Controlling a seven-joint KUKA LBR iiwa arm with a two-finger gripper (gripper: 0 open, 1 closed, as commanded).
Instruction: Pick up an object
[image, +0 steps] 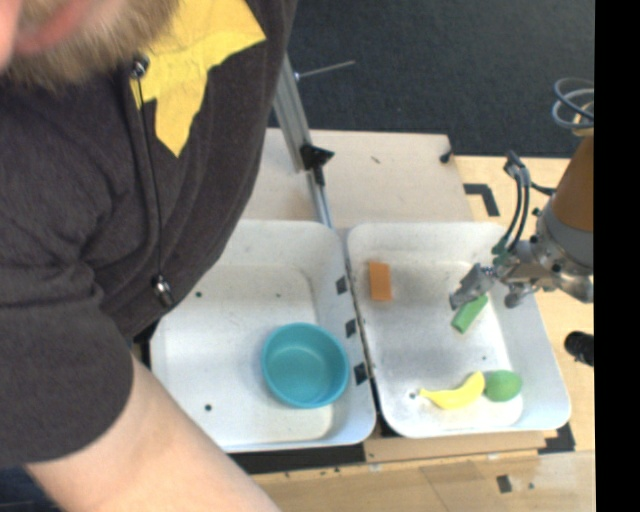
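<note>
A person in a dark hooded jacket (110, 200) blocks the left bin's (240, 415) near-left part. In the right bin (420, 245), the gripper (478, 295) grasps a green block (468, 313); orange block (380, 281), banana (452, 393), green ball (503, 385) and blue bowl (304, 364) lie apart.

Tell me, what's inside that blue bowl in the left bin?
The blue bowl in the left bin looks empty: only its own blue bottom shows. Its near wall hides a thin strip of the inside, so that bit can't be checked.
</note>
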